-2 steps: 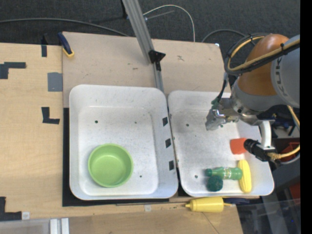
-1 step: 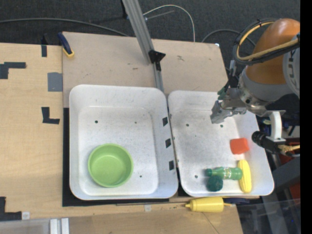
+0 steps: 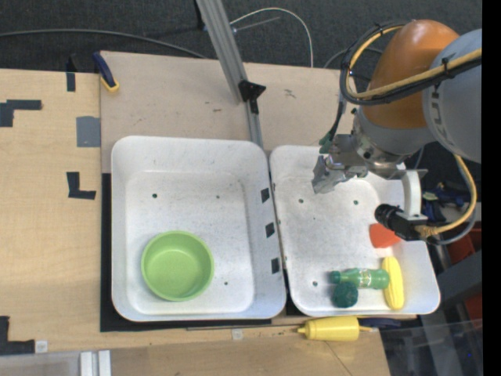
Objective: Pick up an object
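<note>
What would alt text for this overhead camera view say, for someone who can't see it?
A grey and orange robot arm's gripper hangs over the right bin, which holds a green bottle, a yellow object and an orange piece. The left bin holds a green bowl.

Right bin (image 3: pixel 313 233): centre and left part open floor. Near-right corner obstructed by green bottle (image 3: pixel 358 279), dark green object (image 3: pixel 343 294) and yellow object (image 3: pixel 393 282), clustered and touching. Orange-red object (image 3: pixel 382 236) near right wall. Left bin (image 3: pixel 192 171): green bowl (image 3: pixel 178 265) occupies near-left corner; remainder open.
</note>
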Controlling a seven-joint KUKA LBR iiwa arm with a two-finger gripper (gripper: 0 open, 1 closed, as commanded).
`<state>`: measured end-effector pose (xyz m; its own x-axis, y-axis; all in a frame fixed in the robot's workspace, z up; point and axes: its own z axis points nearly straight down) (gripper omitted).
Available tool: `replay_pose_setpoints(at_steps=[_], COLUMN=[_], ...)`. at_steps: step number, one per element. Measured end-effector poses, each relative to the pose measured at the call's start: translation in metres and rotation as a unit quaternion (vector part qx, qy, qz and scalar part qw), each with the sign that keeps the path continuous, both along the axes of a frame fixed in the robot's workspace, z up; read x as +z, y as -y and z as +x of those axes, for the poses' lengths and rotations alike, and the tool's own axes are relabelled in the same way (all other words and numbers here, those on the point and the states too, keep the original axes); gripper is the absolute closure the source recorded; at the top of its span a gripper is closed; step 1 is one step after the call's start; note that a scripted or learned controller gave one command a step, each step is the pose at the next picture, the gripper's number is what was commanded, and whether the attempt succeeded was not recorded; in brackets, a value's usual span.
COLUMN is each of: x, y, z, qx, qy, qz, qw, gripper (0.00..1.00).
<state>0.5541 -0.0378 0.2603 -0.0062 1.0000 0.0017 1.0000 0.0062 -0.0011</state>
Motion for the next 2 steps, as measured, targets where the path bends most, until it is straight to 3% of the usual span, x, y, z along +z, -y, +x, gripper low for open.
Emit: replay_pose_setpoints(at_steps=[1, 2], x=[-0.001, -0.011], y=[-0.045, -0.1], z=[0.023, 0.028], qx=[0.0, 0.0], qy=[0.0, -0.001], qz=[-0.0005, -0.0005], qw=[1.0, 1.0], gripper=[1.0, 1.0])
